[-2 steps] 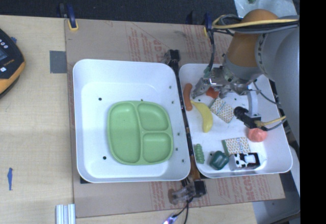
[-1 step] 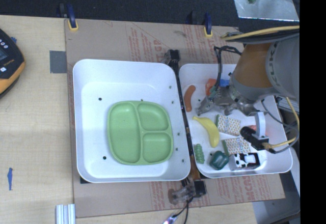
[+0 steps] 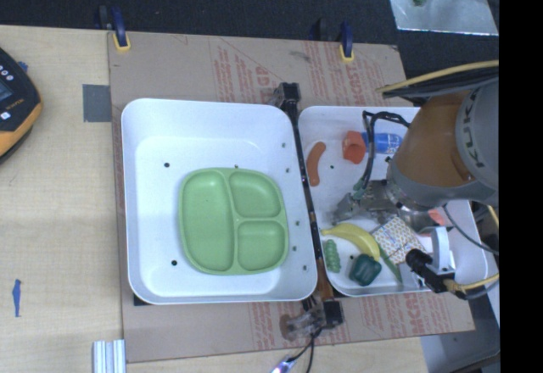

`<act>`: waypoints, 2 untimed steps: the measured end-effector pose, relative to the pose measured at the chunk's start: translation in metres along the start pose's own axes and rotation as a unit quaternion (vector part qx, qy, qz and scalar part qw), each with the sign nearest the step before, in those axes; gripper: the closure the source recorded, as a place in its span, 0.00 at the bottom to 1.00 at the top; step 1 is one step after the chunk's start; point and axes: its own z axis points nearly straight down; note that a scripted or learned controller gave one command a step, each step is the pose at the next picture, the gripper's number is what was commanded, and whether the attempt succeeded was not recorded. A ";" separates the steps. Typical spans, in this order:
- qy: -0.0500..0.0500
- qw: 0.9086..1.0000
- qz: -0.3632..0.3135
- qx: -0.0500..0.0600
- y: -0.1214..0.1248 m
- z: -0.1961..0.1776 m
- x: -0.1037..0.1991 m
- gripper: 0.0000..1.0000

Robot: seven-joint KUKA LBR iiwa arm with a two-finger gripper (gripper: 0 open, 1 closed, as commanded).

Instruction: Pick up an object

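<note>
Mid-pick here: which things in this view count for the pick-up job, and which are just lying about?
For the job:
gripper, over the right bin
banana
orange sausage
red piece
dark green piece
small green piece

Lying about:
green divided plate in the left bin
yellow-and-black device
blue clamps

Green tray (image 3: 231, 221); yellow banana (image 3: 356, 237); orange sausage (image 3: 315, 162); white bins (image 3: 136, 193).
</note>
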 end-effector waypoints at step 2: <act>0.001 1.000 0.003 0.009 0.133 0.002 -0.025 0.00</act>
